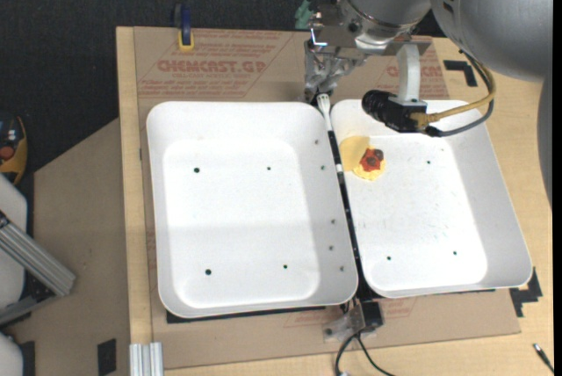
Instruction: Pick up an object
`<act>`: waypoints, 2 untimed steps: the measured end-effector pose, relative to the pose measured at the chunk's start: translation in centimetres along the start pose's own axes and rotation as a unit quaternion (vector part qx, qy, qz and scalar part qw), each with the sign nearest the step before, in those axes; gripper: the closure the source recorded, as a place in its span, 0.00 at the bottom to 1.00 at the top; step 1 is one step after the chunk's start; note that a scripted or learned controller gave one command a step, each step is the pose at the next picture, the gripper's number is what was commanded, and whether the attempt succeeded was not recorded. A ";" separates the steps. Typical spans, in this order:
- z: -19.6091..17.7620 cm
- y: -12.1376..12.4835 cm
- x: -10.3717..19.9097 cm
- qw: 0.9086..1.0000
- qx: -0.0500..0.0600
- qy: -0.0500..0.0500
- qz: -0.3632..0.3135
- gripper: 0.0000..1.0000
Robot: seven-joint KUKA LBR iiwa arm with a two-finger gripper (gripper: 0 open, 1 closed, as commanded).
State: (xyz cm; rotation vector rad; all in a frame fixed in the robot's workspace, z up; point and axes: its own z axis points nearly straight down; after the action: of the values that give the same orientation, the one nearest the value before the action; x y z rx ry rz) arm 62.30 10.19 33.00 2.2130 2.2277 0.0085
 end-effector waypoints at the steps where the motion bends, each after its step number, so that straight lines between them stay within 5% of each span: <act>1: -3.3 0.1 -1.1 1.000 -0.001 -0.001 0.003 1.00; 2: 4.6 -2.2 6.0 1.000 0.008 -0.001 0.000 1.00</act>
State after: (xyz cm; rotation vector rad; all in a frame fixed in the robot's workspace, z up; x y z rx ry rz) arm 60.09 16.22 28.37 2.2191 2.2356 -0.0109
